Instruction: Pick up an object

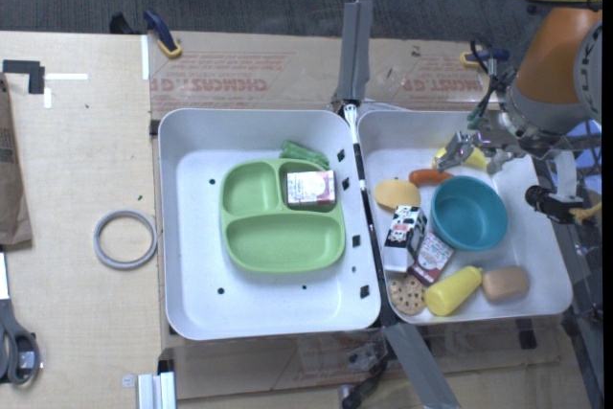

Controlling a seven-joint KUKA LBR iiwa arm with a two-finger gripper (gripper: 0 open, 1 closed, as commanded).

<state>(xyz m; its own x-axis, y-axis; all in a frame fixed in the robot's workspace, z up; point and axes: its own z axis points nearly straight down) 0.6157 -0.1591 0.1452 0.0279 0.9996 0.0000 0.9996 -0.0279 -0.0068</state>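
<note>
Right now the gripper (466,148) hangs over the back of the right bin (546,302), and whether it is spread or pinched is beyond telling from this slant; nothing shows held in it. Just below it lies the carrot (430,176), a small orange piece, long axis running across the bin, roughly left to right. That looks the nearest candidate: a short drop down and a touch toward the divider. The blue bowl (468,214) sits just past the carrot on the near side, close enough to crowd a descent. The yellow slice (397,194) lies further toward the divider, beside the carrot.
</note>
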